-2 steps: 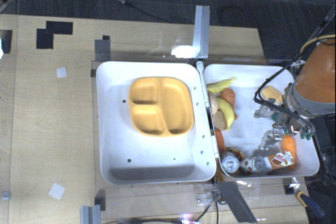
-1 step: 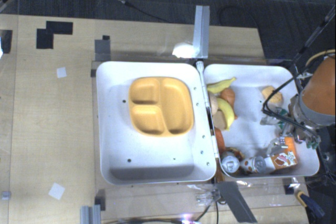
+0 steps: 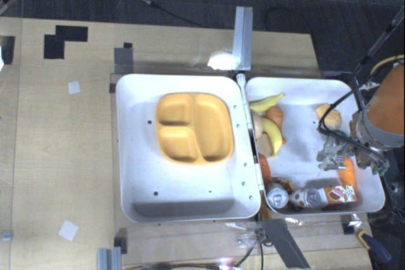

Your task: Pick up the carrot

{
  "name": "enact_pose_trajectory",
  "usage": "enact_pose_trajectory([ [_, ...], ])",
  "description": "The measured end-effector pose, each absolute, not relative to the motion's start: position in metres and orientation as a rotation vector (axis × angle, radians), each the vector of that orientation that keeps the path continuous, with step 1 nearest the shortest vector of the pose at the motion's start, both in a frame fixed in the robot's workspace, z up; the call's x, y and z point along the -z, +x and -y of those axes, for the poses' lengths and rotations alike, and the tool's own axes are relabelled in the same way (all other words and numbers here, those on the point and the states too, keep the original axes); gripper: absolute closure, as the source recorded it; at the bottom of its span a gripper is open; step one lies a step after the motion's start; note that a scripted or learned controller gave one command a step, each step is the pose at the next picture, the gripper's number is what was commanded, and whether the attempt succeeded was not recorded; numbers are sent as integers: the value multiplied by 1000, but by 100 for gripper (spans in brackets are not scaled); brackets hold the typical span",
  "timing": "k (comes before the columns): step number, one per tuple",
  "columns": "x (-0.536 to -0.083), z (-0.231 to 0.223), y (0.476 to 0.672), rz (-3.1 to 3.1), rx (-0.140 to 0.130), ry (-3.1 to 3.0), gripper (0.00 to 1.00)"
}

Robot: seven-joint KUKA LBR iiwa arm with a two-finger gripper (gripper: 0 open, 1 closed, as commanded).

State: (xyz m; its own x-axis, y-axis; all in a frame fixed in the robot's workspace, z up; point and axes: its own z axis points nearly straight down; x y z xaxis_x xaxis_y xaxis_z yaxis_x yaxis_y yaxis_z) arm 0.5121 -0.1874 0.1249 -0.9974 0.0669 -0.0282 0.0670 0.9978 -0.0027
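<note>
A: Gripper state?

B: The gripper sat in the right bin, near its right wall, hanging off the grey arm with the orange band. Fingers were lost in cables and metal parts. Couldn't tell if they were apart or together.

A: Carrot?

B: The carrot was an orange piece just right of the gripper, on the near-right floor of that bin. It touched or nearly touched the gripper body. Couldn't tell if it sat between the fingers.

A: Rest of that bin?

B: An orange-labelled bottle lay on its side along the near wall, just near of the carrot. A can stood at its left end, in the near-left corner. A round bun-like item lay on the far side of the gripper. Along the left wall, two bananas, an onion between them, and a reddish-orange item nearer the camera.

A: Left bin?

B: The left bin held a yellow divided tray, about centred, three compartments, nothing in them.
</note>
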Motion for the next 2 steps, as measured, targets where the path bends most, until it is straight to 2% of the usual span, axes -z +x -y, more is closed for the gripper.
enact_pose_trajectory([
  [1,-95,206,489,-3133,3,43,100],
  [2,-91,206,492,-3123,8,-189,100],
])
